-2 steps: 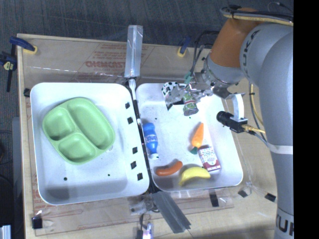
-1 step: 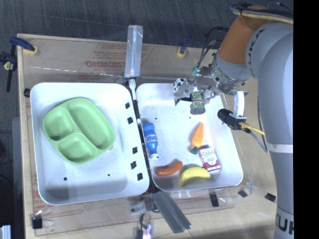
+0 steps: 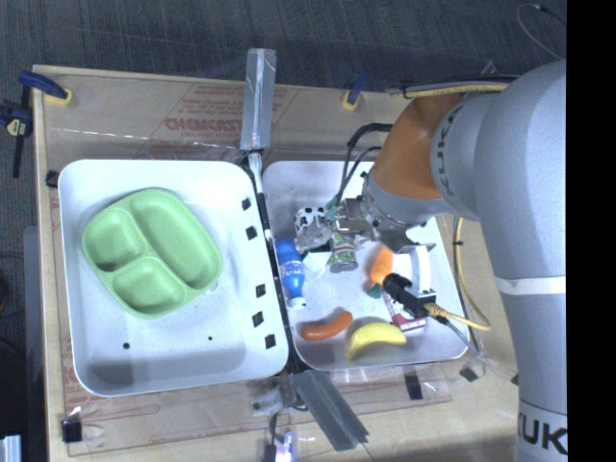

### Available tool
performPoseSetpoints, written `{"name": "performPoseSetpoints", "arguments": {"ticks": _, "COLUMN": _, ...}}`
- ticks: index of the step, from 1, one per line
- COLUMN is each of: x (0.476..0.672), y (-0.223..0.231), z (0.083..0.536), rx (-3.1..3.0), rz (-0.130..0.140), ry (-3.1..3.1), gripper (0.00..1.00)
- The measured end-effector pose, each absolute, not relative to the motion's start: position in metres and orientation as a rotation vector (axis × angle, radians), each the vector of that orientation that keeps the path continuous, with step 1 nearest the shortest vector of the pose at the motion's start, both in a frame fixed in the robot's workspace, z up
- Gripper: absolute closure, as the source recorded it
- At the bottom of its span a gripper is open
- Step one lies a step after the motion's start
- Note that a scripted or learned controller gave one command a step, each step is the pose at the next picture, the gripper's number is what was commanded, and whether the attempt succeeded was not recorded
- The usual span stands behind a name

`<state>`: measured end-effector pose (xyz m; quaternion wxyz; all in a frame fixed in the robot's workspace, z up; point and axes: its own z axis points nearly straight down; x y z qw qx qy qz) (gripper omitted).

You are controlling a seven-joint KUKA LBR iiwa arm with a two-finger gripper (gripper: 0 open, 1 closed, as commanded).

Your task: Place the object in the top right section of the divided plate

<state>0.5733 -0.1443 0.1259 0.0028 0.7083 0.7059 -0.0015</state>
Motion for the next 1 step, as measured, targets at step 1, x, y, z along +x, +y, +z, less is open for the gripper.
{"name": "performPoseSetpoints", "arguments": {"ticks": 1, "x": 0.584, "y": -0.0379, "z": 0.1918, "rx": 2.024, "rz": -0.001, "ry": 2.402, "gripper": 1.0}}
